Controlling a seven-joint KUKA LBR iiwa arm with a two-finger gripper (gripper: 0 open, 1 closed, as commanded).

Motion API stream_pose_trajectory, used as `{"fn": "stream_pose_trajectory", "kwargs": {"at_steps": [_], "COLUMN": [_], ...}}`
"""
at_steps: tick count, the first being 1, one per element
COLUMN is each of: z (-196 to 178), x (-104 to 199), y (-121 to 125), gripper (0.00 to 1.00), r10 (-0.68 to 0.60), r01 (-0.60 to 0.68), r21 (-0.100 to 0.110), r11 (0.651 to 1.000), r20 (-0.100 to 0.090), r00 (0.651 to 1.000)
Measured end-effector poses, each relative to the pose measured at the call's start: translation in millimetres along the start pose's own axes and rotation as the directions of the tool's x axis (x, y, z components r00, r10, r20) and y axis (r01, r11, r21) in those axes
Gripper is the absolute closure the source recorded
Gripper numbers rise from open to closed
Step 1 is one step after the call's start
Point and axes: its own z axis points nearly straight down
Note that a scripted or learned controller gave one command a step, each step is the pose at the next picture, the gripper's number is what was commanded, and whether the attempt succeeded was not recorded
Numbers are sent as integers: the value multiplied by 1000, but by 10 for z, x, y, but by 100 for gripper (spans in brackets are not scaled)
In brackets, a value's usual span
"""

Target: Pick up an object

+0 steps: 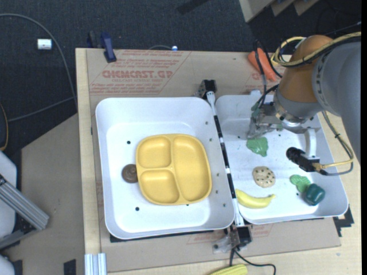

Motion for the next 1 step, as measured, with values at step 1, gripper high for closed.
{"fn": "stream_pose_trajectory", "kwargs": {"at_steps": [1], "z": [2], "x": [0], "y": [-1], "gripper": [0], "r10": [0], "r01": [0], "r21": [0], "r11": [1000], "r20": [0], "r00": [1000]}}
